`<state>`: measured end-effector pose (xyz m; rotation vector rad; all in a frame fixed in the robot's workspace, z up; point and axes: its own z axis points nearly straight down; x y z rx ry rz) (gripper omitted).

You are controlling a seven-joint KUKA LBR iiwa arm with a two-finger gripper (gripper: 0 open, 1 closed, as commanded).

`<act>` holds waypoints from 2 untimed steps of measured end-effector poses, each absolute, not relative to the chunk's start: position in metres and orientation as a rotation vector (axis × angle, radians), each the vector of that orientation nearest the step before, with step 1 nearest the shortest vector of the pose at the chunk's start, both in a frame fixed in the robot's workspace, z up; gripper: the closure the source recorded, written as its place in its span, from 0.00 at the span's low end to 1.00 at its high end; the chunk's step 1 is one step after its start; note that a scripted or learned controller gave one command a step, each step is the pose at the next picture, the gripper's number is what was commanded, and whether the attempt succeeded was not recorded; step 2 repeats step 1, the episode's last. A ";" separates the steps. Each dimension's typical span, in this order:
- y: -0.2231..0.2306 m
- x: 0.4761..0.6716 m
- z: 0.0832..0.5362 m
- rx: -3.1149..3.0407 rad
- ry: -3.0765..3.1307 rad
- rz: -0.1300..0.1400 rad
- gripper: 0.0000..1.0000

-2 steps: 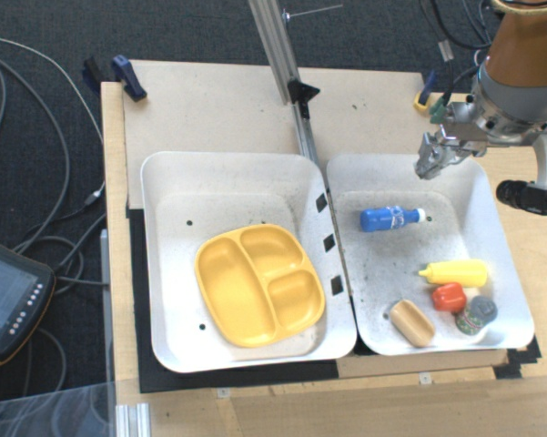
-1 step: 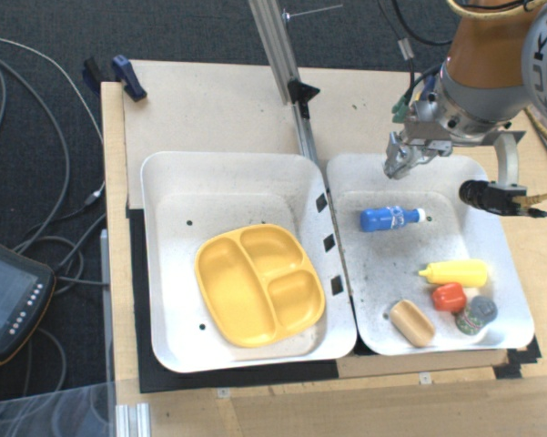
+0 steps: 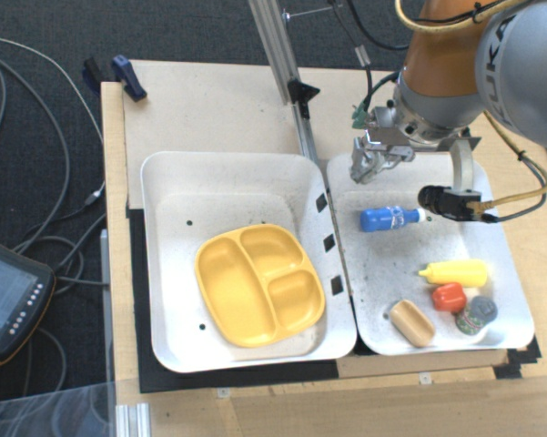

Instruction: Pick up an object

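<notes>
Camera view: the grey two-finger gripper [image 3: 369,165] hangs at upper right of centre, over the right white bin [image 3: 519,289]; I cannot tell its jaw state. The blue plastic bottle [image 3: 389,218] lies just below, unlifted, so picking remains.

A robotics lab is showing itself here: a grey and orange robot arm [image 3: 478,44] is reaching over a bench [image 3: 209,107] bearing two white bins [image 3: 164,180], cables [image 3: 36,89] are trailing across dark carpet [image 3: 36,7], and a control tablet [image 3: 9,299] is lying nearby
</notes>
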<state>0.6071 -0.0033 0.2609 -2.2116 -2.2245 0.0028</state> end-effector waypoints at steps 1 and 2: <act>0.060 0.613 0.248 -2.210 -2.226 0.001 1.00; 0.060 0.613 0.248 -2.210 -2.226 0.001 1.00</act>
